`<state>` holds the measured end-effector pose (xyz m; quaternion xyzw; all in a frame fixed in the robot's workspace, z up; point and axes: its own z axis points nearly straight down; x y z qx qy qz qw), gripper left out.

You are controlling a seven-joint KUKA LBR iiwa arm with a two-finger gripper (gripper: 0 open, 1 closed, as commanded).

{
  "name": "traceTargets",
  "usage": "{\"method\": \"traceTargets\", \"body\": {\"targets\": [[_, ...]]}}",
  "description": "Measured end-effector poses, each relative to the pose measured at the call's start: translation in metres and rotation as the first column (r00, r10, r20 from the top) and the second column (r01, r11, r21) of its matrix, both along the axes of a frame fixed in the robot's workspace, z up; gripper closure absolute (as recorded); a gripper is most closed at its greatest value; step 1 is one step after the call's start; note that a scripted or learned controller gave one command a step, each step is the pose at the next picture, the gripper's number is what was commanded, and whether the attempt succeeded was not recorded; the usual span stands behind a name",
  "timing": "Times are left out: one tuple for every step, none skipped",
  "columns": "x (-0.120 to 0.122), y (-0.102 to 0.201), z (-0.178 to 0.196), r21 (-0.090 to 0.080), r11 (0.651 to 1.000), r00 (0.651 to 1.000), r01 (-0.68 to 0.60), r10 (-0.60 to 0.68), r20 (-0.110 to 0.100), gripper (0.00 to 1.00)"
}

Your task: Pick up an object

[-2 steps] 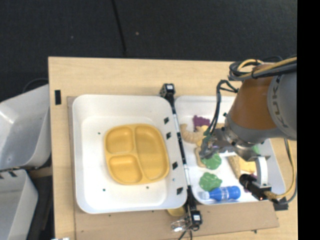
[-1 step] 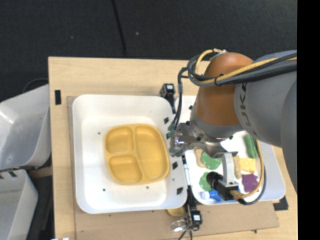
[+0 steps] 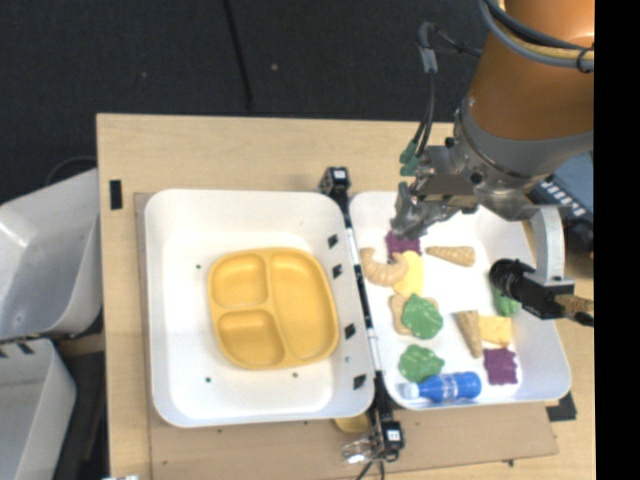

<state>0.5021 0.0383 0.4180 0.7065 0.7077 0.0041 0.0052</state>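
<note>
I have the end effector (image 3: 408, 230) low over the far left corner of the right bin (image 3: 545, 373), its tips right at a small purple piece (image 3: 402, 243). From this angle I cannot tell how far it is open, or whether the piece is truly between its tips. The purple piece lies just beside a tan curved croissant (image 3: 383, 269), with a yellow block (image 3: 411, 282) close in front of them.

I judge these are light, stiff plastic toys, smooth enough to slip, so I would take the purple piece across its narrow sides, square and centred. The crowding worries me: the croissant could get nudged or pinched along with it.

The yellow divided plate (image 3: 272, 305) sits alone in the left bin (image 3: 180, 388).
</note>
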Motion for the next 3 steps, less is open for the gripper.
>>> {"method": "traceTargets", "body": {"targets": [[0.011,-0.027,-0.137,-0.003,1.000,1.000,0.004,-0.004,-0.030,1.00],[-0.011,-0.037,-0.023,-0.001,1.000,1.000,0.001,-0.001,-0.005,1.00],[-0.015,0.005,-0.175,-0.001,1.000,0.999,-0.001,0.001,-0.034,1.00]]}}
